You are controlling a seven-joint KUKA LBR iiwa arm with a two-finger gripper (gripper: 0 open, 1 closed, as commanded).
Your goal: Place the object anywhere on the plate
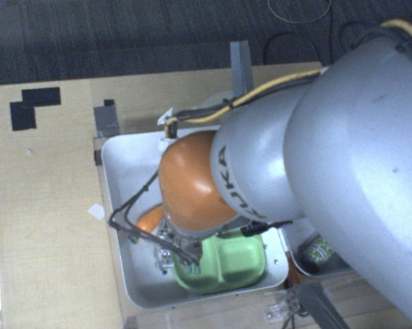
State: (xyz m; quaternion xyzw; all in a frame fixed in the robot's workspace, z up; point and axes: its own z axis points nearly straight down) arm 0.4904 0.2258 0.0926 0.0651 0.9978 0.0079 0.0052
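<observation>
Item: we record the gripper [174, 256] low in the left bin [121, 209], over the near-left edge of the green plate [231, 266], its opening too obscured to tell, with an orange object [149, 220] just beyond, partly hidden by the wrist.

Arm [355, 155]: bulky, smooth grey shell, black KUKA lettering. Orange band [190, 183] just above hand [174, 253]. Yellow cable [257, 91] along arm's top; thin black cable [129, 208] loops beside hand. Hand small, metallic.
</observation>
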